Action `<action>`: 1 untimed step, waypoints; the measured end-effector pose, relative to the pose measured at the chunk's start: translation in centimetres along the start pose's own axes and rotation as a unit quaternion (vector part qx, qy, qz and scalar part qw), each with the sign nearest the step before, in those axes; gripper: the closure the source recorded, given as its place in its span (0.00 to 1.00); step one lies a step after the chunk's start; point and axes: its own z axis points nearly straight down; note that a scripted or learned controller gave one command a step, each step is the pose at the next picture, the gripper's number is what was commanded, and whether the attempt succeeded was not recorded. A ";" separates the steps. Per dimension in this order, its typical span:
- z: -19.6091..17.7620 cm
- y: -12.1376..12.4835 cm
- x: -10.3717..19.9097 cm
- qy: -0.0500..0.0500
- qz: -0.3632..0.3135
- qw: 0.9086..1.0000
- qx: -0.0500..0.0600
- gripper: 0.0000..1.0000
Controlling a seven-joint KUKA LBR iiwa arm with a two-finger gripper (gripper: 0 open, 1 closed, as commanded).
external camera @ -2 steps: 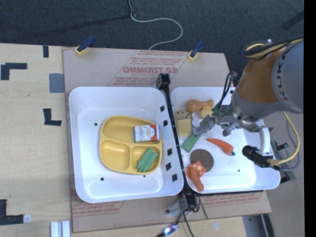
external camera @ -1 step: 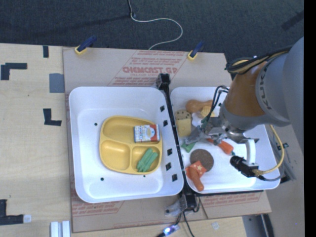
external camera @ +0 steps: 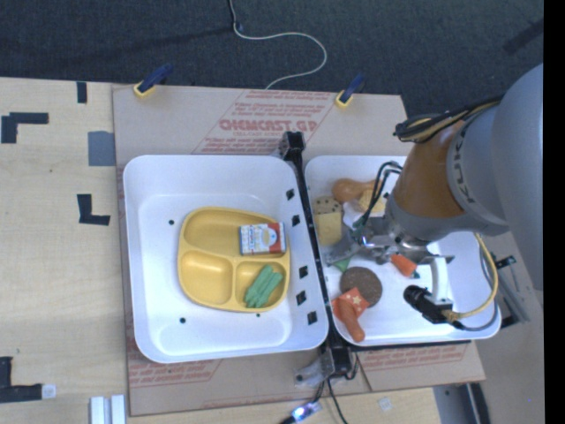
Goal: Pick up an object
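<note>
Camera view: my fingers [external camera: 360, 250] hang low in the right bin [external camera: 468, 325] above the brown disc [external camera: 361, 283]; their spread I cannot tell.

Arm enters from the right, grey upper link leading to the orange band above the wrist, wrist pitched steeply downward. Gripper [external camera: 364, 247] sits low, directly beneath the wrist. Wrist housing and cabling appear to obscure its working end.

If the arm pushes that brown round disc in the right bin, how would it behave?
The brown disc lies flat, so it would likely slide rather than roll or tip. It looks thin, probably light. The orange piece sits against it, so a push may shove both.
</note>
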 end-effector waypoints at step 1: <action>-1.2 0.0 0.0 0.000 0.000 1.000 -0.001 1.00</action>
